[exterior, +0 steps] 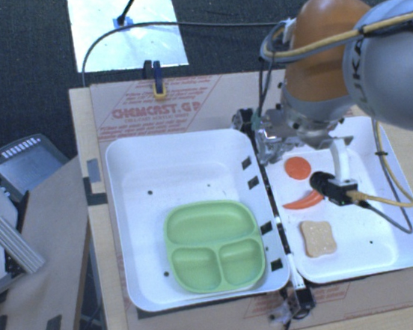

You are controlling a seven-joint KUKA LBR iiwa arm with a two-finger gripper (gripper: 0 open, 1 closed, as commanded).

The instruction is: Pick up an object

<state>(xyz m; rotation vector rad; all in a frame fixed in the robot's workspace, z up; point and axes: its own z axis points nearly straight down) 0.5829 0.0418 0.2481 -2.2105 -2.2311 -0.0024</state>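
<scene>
Currently I see the pincer (270,144) over the upper left corner of the right bin (405,244), just right of frame centre, beside the edge shared with the left bin (139,169); I cannot tell its state. Candidate objects in the right bin: a red disc (297,167), an orange curved strip (302,201) just below it, and a toast slice (318,237) lower still. The left bin holds a green divided plate (215,244), lower centre of frame

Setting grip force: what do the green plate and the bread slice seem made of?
Green plate: likely moulded plastic, smooth, uniform colour, faint sheen. Bread slice: probably toy plastic or foam, matte speckled tan; the look leaves it open.
</scene>
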